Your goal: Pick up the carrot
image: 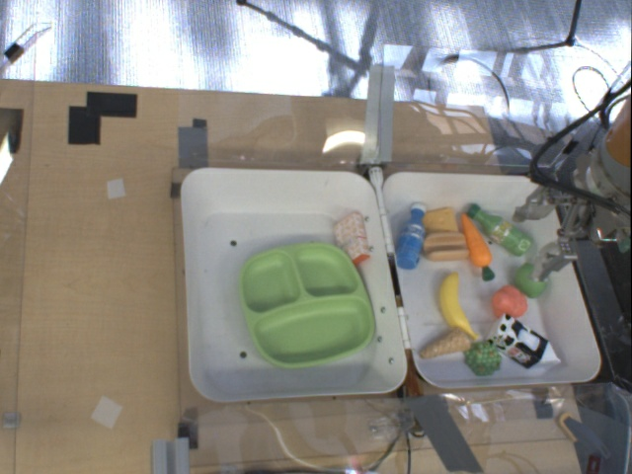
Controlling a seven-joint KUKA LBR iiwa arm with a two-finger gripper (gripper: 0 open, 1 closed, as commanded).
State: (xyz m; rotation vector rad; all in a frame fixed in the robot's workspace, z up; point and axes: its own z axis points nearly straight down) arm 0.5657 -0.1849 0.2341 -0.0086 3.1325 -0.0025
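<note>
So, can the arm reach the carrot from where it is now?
Probably yes. The carrot lies uncovered in the right bin, with the pincer at its right. However, the hot dog touches its left side and the green bottle lies close, so grasping room is small.

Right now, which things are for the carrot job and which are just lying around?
For the job:
- carrot
- tool

Just lying about:
- green divided plate
- banana
- blue bottle
- green bottle
- hot dog
- broccoli
- ice cream cone
- tomato
</note>
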